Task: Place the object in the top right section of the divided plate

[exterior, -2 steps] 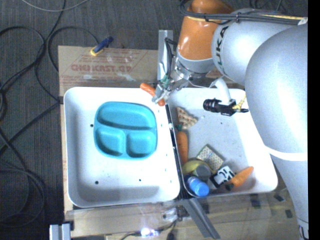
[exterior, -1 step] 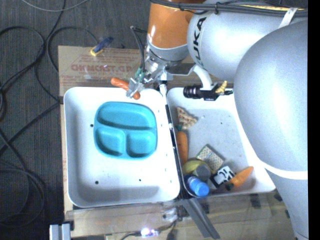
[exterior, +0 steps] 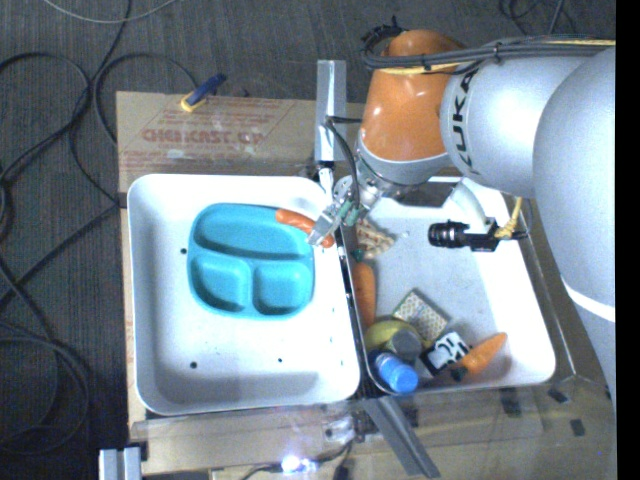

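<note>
the step in hand is the placing itself. the gripper (exterior: 325, 230) hangs low over the right edge of the left bin (exterior: 170, 358), and its fingers look clenched on the right end of a small orange carrot (exterior: 293, 218). the carrot points left and a little up, and its free end lies over the upper right rim of the blue divided plate (exterior: 235, 243). whether that end touches the plate or floats just above it cannot be told from this slant.

the plate sits in the upper half of the left bin. it has one wide section along its top and two smaller ones side by side below. judging by that layout, the target is the right part of the top section, just beside where the carrot is now.

the next move likely calls for a short shift to the left, so that the whole carrot clears the rim, then a small drop and a release. let go too soon and the carrot may tip over the rim onto the bin floor, between the plate and the bin wall.

the right bin (exterior: 530, 313) holds spare items well apart from the work: a second carrot (exterior: 364, 290) along the dividing wall, a third carrot (exterior: 484, 352) near the bottom corner, and a blue bottle (exterior: 398, 376).
</note>
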